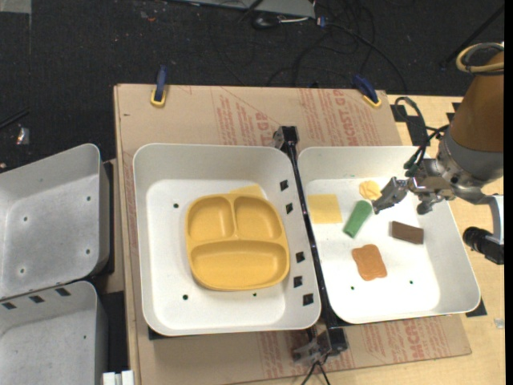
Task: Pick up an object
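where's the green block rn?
In the right white bin, upper-left area: the green oblong block lies tilted between the pale yellow square slice and the gripper.

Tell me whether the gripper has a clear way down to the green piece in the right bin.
Probably yes. The gripper hovers just right of the green piece, which lies apart from the yellow square and orange piece; nothing covers it.

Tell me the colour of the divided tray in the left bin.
Yellow-orange; the divided tray shows plainly in the camera view.
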Tool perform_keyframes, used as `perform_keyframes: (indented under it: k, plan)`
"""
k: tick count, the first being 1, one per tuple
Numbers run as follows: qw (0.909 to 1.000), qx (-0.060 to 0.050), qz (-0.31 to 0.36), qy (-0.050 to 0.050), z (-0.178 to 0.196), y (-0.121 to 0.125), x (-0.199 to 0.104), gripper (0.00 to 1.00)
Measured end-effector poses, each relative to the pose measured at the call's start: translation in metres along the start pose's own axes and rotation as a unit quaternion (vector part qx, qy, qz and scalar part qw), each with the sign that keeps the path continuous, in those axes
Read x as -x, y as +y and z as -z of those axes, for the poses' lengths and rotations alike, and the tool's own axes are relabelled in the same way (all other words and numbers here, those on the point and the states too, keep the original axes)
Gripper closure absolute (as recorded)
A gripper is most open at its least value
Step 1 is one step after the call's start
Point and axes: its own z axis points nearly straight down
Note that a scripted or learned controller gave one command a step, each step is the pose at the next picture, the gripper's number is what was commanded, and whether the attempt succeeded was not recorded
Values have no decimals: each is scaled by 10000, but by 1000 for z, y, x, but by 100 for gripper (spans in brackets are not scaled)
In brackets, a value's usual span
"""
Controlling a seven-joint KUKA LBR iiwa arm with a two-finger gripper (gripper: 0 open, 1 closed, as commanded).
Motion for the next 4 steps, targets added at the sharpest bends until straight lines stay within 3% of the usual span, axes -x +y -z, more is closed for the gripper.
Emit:
perform_keyframes:
  k: [1,4]
  plan:
    - [10000,59,14,-11,6,3,0,0]
    - [10000,43,2,-7,-138,7,-7,0]
